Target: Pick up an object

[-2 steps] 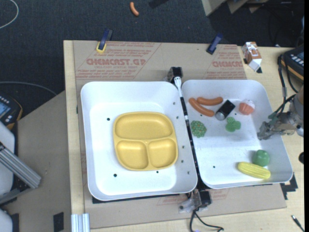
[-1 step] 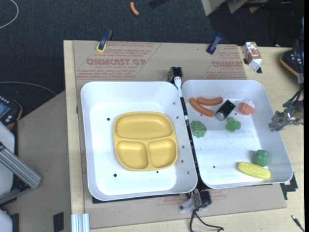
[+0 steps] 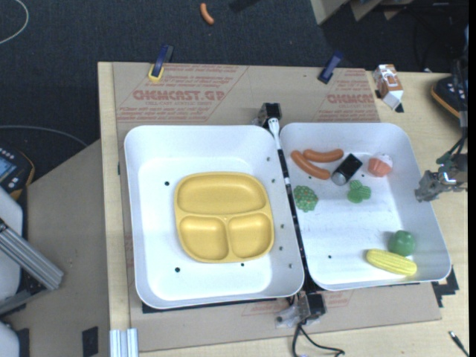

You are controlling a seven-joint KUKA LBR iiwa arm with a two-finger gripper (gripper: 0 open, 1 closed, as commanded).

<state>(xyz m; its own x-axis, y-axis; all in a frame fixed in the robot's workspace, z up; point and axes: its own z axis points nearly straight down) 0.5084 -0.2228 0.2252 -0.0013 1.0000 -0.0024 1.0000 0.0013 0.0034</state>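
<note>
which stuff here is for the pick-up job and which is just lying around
For the job:
two orange toy sausages
black cylinder
two green broccoli pieces
green ball
yellow toy corn cob
grey gripper

Lying about:
yellow divided plastic tray
blue clamps
orange bit on the floor

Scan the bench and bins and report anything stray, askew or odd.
One stray: a small orange sausage-shaped piece lies on the dark floor beyond the bench, away from both bins. Inside the right white bin, the toy foods lie loose but contained. The yellow three-compartment plate sits flat in the left white bin.
</note>
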